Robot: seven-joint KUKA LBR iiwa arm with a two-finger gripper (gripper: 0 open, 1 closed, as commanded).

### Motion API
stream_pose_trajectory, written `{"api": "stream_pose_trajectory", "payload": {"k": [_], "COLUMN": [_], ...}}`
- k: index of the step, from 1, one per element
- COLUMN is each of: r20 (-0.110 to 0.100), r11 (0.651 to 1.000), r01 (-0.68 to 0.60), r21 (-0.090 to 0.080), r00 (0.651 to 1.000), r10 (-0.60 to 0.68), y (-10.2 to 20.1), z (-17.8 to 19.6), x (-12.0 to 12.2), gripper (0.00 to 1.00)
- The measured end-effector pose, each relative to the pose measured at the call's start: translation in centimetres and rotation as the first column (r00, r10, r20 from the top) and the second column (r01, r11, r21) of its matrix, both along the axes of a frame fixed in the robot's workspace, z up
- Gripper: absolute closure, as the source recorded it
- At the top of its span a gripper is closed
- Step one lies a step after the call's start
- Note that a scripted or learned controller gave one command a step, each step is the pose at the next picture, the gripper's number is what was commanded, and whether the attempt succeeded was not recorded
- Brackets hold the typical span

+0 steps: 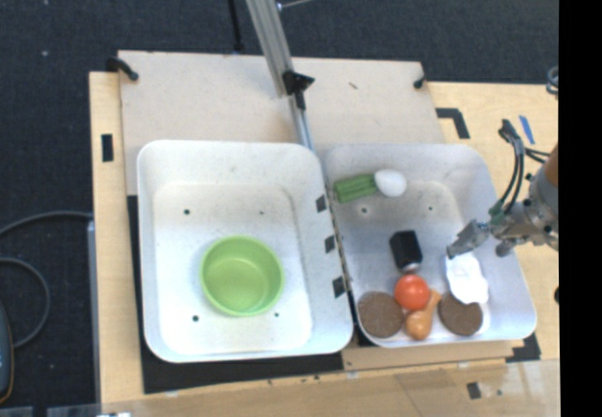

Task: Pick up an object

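The right bin (442, 166) holds several small objects. A white lumpy object (467, 280) lies near its right wall. My gripper (483, 247) hovers just above and to the right of it, open, with nothing between its fingers. Along the bin's front lie a red ball (412, 292), an orange piece (420, 321) and two brown discs (380, 312) (460, 317). A black block (405, 248) sits mid-bin. A green cylinder (356, 187) and a white ball (390, 183) rest at the back left.
The left bin (188, 170) holds a green bowl (242, 275). A metal post (268, 24) slants up from between the bins at the back. A raised divider (334, 246) separates the bins. Cables (513, 170) hang by the arm at the right.
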State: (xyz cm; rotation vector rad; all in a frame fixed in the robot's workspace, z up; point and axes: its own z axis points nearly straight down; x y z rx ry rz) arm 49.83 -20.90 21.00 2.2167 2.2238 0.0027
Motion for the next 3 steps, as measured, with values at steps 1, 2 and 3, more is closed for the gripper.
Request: {"api": "stream_pose_trajectory", "payload": {"k": [1,2,3], "r20": [0.000,-0.006,-0.005], "r11": [1.000,1.000,1.000], "r01": [0.001,0.003,0.004], "r21": [0.000,0.000,-0.001], "r00": [1.000,1.000,1.000], "r10": [-0.001,-0.003,-0.004], "y": [0.0,0.9,0.8], "z": [0.0,-5.1,-10.4], "x": [0.0,-0.4,-0.5], "gripper": [0.00,0.00,0.00]}}
